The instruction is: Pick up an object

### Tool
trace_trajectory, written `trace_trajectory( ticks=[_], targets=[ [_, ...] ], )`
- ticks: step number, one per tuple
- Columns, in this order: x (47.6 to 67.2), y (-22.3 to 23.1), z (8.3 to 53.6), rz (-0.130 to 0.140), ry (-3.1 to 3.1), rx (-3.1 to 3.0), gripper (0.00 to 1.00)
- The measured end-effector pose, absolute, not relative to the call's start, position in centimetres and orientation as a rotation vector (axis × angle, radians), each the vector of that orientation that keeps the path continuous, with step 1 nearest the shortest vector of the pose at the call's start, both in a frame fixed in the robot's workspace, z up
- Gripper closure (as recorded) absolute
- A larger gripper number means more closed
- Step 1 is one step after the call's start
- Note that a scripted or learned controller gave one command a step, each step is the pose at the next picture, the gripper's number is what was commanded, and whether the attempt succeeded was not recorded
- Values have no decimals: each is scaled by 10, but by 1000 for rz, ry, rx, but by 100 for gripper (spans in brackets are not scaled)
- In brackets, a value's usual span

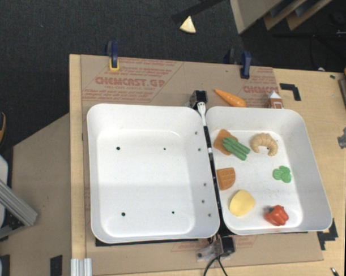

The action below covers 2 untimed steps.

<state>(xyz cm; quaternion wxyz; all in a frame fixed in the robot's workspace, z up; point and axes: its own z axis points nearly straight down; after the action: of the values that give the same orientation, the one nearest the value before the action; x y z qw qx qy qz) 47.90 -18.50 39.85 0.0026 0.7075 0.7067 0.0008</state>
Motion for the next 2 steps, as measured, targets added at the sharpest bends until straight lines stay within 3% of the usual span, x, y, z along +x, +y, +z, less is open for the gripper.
trace_trajectory(
  ticks=[1, 2],
  targets=[
    [480, -172, 545, 15, 2211, 2205, 100],
    [484, -71, 406, -11, 2242, 2219, 100]
  ],
)
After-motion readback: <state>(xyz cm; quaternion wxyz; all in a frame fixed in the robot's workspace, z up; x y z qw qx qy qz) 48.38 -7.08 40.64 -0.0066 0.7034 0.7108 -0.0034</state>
